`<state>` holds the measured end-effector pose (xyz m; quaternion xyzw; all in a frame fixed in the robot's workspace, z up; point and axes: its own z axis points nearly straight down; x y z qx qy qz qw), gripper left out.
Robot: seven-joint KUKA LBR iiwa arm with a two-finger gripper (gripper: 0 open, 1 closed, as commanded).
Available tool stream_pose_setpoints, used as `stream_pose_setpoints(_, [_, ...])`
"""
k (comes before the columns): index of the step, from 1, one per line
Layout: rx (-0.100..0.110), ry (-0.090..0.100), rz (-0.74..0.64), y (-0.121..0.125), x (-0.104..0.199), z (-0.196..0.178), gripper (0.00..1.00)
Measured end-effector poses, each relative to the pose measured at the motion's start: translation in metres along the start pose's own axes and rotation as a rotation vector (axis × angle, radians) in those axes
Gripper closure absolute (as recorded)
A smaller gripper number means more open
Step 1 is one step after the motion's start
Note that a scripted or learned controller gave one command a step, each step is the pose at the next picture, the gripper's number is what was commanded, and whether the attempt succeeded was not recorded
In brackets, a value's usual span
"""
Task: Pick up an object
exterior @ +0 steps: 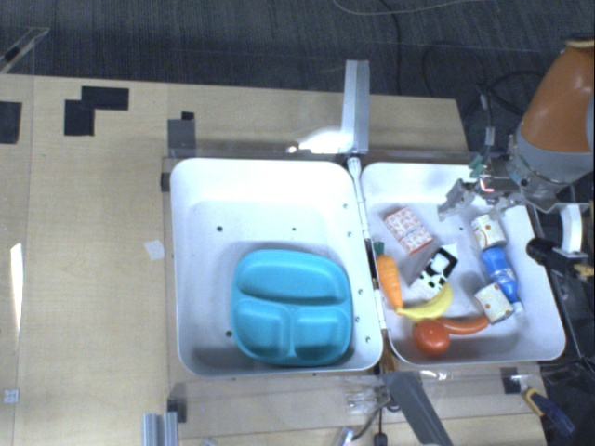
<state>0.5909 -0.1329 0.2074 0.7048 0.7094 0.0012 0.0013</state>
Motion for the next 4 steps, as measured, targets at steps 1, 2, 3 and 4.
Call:
stream_pose_setpoints(1, [-0.002,-0.001,0.072,0.021,-0.062,0.109,0.0])
stream_pose_setpoints(2, [-0.008,-0.002,0.029,-0.014,-0.058,0.118,0.0])
stream_pose_setpoints(3, [-0.016,-0.003,0.028,-0.011,-0.056,0.106,1.0])
stream_pose_setpoints(4, [-0.004,-0.001,-0.068,-0.01,-0.008,-0.008,1.0])
